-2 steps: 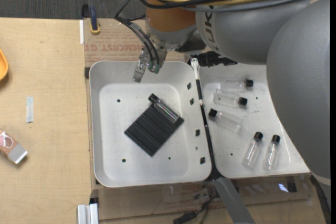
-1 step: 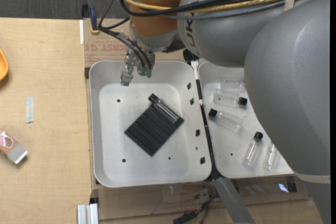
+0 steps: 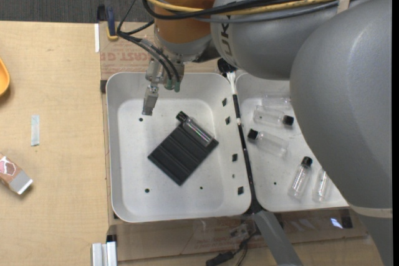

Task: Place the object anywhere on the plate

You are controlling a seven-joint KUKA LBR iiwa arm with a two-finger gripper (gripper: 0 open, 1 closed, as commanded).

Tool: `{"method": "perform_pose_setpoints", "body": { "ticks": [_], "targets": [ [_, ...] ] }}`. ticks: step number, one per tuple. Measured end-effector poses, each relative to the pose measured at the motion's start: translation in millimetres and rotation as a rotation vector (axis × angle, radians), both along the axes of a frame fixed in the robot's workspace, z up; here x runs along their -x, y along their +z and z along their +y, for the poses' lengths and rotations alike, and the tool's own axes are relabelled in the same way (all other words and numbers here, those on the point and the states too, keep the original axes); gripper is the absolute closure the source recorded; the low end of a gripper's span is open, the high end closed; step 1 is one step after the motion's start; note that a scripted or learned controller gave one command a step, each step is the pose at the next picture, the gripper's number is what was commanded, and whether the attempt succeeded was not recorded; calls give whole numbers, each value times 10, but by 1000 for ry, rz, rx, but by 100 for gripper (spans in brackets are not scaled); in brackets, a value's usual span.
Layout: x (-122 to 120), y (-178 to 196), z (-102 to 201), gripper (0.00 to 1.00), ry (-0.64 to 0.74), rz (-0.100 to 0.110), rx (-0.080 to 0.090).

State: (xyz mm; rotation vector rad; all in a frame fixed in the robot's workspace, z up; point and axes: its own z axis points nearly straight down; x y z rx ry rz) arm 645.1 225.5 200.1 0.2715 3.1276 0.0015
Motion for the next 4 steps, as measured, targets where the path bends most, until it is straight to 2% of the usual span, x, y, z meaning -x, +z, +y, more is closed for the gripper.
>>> {"method": "perform_pose_setpoints", "body": {
  "ticks": [1,2,3,4],
  "targets": [
    [-15,99,-14,100,-5,-4,-2],
    [-15,98,-16,0,-5,-4,-2],
    [-29,198,-26,100,-9,-8,-3],
    [-30,198,-28,0,-9,-8,-3]
  ]
}}
